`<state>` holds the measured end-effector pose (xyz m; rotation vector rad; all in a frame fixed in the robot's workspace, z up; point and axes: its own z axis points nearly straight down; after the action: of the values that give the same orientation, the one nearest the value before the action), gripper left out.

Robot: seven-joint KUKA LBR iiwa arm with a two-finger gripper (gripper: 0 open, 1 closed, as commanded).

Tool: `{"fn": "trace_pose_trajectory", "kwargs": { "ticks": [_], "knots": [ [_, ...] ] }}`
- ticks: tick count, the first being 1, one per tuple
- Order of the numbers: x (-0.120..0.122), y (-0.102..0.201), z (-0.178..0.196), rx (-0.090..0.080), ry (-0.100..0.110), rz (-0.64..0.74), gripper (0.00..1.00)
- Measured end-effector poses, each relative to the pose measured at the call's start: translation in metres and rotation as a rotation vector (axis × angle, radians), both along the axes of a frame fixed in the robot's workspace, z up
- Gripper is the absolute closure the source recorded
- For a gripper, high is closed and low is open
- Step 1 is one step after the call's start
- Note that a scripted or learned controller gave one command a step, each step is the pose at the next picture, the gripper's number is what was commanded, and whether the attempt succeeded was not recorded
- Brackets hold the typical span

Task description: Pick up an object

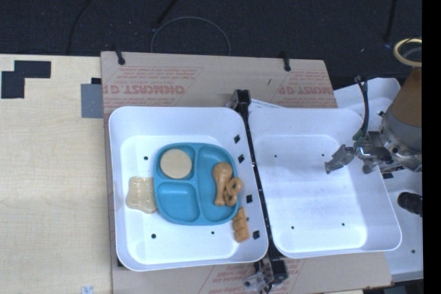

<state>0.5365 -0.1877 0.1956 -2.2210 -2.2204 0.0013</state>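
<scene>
Hovering at the right edge of the frame over the right white plastic bin [324, 244], the grey two-finger gripper [344, 156] carries nothing I can see, its fingers' spread unclear, because every pickable object, including the tan round cookie [175, 163], sits on the blue divided plastic tray [180, 206] in the left white bin [131, 131], well apart from it.

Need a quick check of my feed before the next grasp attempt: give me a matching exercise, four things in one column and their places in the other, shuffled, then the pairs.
Things:
1. round tan disc
2. knobbly brown twisted piece
3. pale beige flat piece
4. gripper

Places:
A. over the right white bin
B. on the left white bin floor, against the blue divided plastic plate, on its left
C. plate's upper left compartment
D. plate's right compartment

Pairs: 1-C, 2-D, 3-B, 4-A
</scene>
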Motion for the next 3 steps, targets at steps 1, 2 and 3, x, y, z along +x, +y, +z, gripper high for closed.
{"fn": "trace_pose_trajectory", "kwargs": {
  "ticks": [1,2,3],
  "knots": [
    [-0.011,0.004,-0.057,0.003,0.007,0.0,0.0],
    [-0.011,0.005,-0.11,0.001,0.003,0.0,0.0],
    [-0.01,0.004,-0.097,0.001,0.001,-0.004,1.0]
  ]
}}
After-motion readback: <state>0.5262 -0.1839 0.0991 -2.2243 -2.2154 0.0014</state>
